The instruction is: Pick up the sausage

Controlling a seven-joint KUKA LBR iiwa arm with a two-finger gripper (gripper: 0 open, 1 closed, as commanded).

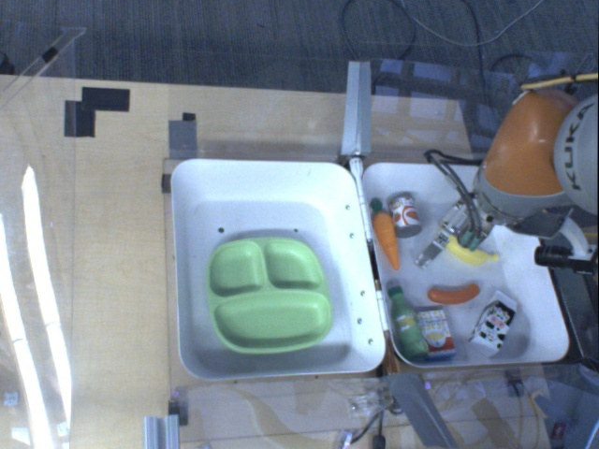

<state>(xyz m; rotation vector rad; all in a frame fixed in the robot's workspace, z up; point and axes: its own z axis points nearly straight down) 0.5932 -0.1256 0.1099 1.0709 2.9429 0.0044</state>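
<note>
The sausage, orange-red and short, lies flat in the right bin, near its front middle. My gripper hangs above that bin, up and slightly left of the sausage and apart from it. It is open, with nothing between its fingers. A yellow banana lies just beyond the sausage, partly under the wrist.
In the right bin there are also a carrot, a small can, a green bottle, a small box and a black-and-white carton. The left bin holds a green divided plate.
</note>
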